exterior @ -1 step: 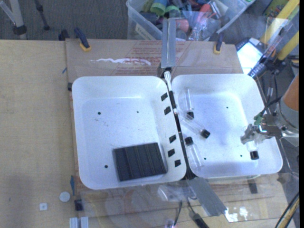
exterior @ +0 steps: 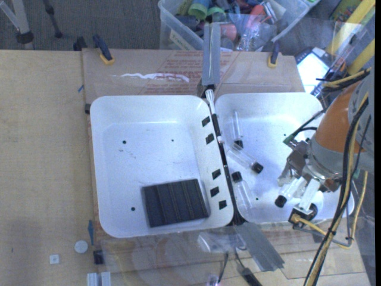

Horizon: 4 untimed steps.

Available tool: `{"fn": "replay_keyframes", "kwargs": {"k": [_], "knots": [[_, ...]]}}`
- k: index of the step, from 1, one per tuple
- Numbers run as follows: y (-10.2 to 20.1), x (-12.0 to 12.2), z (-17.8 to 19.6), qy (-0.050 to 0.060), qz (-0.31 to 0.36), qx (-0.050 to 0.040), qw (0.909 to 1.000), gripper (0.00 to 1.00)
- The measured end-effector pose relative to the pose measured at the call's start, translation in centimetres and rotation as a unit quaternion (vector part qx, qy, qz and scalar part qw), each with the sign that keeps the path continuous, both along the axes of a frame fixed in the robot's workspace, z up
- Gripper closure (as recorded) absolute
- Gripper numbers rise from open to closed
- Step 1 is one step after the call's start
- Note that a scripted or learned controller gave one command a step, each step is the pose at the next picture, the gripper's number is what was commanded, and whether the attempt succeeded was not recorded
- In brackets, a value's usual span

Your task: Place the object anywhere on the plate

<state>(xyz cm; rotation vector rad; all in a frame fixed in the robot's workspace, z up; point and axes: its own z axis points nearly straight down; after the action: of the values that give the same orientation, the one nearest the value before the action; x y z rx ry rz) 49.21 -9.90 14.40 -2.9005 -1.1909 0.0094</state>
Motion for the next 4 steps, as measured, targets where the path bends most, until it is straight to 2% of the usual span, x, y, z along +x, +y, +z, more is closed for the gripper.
{"fn": "replay_keyframes", "kwargs": {"k": [1,2,3,4], "knots": [[5.0,4.4,4.0,-0.004,0.337,-0.0006,0.9414,1.0],[12.4,10.8,4.0,-0.003,0.263,-0.0007,0.9647,1.0],[15.4,10.1,4.0,-0.003,0.098,-0.0017,0.9952,1.0],[19.6,17.4,4.8,-0.003,0.047,-0.0018,0.9989,1.0]]}}
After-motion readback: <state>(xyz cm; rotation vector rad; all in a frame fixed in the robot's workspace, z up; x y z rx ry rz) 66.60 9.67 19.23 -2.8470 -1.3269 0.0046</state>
